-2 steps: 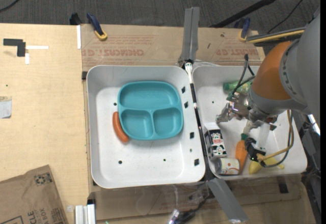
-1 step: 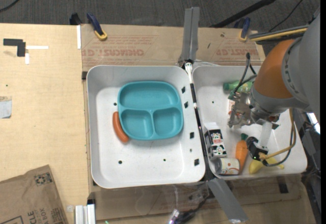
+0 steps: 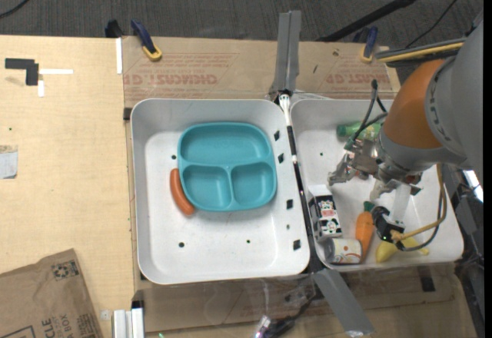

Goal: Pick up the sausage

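Clearly, sausage [image 3: 181, 192] lying in left bin [image 3: 223, 260], orange-red, smooth, slightly curved, touching left edge of teal tray [image 3: 227, 165]. Tray plastic, three compartments, rounded corners. Both bins white, shallow, sitting side by side on pale wooden worktop [image 3: 61, 167]; dark carpet showing beyond. Claw [image 3: 361, 175] hanging over right bin [image 3: 307, 129], well apart from sausage; cannot tell if released or clenched. Carrot [image 3: 364, 233], small carton [image 3: 328, 217] lying nearby.

I see the bench [image 3: 61, 175], with a light wooden top. On it stand two white bins, the left bin [image 3: 146, 198] and the right bin [image 3: 307, 117], touching side by side. A brown cardboard sheet [image 3: 215, 71] lies under their far edge, and a cardboard box [image 3: 46, 294] near me.
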### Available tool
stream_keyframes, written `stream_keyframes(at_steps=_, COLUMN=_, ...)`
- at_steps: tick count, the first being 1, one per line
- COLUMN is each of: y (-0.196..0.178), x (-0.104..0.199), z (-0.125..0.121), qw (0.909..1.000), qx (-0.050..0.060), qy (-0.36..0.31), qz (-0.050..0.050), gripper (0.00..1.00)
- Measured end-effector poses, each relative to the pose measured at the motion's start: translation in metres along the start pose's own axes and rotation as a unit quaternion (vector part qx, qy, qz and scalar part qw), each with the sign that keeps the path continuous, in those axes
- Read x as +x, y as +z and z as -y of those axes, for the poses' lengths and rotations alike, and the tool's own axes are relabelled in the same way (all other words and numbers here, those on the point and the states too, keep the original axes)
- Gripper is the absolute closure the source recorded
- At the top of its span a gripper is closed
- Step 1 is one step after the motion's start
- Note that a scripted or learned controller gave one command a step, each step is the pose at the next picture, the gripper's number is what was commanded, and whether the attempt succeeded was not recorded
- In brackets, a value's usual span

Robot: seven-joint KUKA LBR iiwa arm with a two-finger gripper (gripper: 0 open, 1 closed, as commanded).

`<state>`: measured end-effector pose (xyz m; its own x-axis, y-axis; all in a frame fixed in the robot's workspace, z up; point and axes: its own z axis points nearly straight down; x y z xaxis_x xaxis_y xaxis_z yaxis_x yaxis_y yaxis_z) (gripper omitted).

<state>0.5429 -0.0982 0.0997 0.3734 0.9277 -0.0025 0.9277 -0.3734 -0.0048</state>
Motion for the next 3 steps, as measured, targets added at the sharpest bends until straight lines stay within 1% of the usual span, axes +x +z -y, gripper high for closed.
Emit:
stream_keyframes(at_steps=1, y=0.009, x=0.009, z=-0.040, qw=0.9847, qx=-0.001, qy=0.174, qz=0.000, gripper=0.00)
stream_keyframes(at_steps=2, y=0.001, x=0.009, z=-0.039, qw=0.9850, qx=0.001, qy=0.172, qz=0.002, gripper=1.00)
stream_keyframes(at_steps=3, y=0.009, x=-0.063, z=0.010, qw=0.9940, qx=-0.001, qy=-0.110, qz=-0.001, gripper=1.00)
